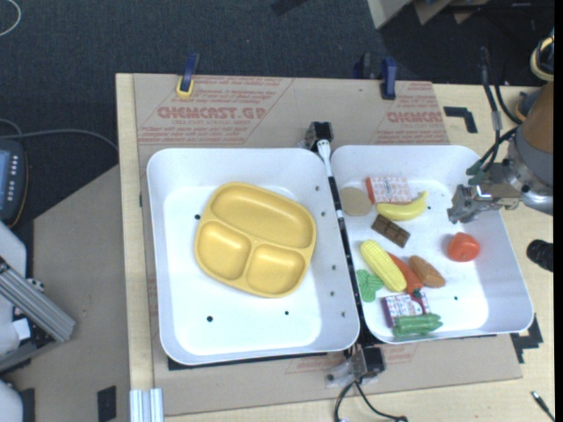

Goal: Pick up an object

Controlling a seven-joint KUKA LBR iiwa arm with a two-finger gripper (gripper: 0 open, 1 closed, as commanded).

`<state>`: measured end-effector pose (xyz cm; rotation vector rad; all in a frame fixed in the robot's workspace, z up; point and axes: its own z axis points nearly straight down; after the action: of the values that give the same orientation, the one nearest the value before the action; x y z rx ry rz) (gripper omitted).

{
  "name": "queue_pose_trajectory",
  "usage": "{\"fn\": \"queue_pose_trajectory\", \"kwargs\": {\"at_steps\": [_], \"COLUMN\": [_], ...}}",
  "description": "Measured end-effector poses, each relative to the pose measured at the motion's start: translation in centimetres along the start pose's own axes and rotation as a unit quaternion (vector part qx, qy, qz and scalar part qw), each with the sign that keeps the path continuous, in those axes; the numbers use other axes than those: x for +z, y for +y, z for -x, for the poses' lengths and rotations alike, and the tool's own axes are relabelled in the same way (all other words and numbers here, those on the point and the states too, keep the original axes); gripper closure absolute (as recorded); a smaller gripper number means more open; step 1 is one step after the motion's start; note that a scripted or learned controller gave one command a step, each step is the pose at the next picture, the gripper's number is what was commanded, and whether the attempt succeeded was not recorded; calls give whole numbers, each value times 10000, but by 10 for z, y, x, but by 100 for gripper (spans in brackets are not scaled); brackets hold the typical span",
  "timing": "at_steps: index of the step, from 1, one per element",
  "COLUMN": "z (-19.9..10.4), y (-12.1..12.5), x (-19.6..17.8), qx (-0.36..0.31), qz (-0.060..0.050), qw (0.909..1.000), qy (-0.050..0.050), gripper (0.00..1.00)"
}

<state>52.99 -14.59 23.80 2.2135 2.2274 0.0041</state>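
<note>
A: Bench (132, 236) of pale board on dark carpet; left bin (176, 323) bears a yellow divided plate (255, 238); right bin (501, 306) sits beside it.

B: Gripper (464, 206) hangs over the right bin's far side, just above a tomato (464, 247); whether it grips anything, I cannot tell.

A: Leftward lie corn (383, 265), banana (403, 207), chocolate (391, 230); none blocks the tomato.

Glossy yellow plastic tray (255, 239) sits in a smooth white plastic bin (176, 262).
</note>
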Motion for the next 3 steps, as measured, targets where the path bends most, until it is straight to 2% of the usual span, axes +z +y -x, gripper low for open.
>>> {"fn": "queue_pose_trajectory", "kwargs": {"at_steps": [2,3], "z": [-120,-131], "y": [16,21], "x": [2,22], "qx": [-5,23], "qz": [-2,-34], "qw": [10000,10000], "qy": [4,-1], "gripper": [100,100]}}
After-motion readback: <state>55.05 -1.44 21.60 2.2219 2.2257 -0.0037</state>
